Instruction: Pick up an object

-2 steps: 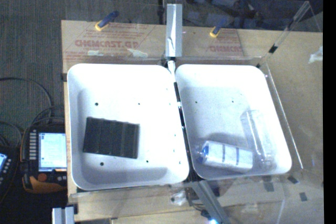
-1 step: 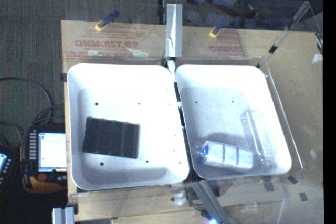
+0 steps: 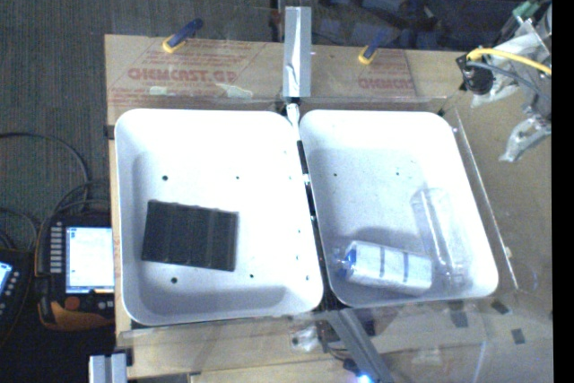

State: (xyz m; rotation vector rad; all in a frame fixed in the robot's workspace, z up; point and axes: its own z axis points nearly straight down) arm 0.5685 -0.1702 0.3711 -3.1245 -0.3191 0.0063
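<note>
Nothing's grabbed yet: the gripper [image 3: 525, 139] hangs off past the right bin [image 3: 386, 126] with its opening impossible to read, while the plastic bottle [image 3: 387, 265], clear tube [image 3: 438, 233] and left-bin black pad [image 3: 190, 235] sit untouched.

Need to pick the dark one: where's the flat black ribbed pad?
The flat black ribbed pad lies alone in the left white bin, toward its front-left.

bins [image 3: 215, 126] white | pad [image 3: 190, 235] black, ribbed | bottle [image 3: 386, 266] white-blue | tube [image 3: 439, 235] clear
</note>
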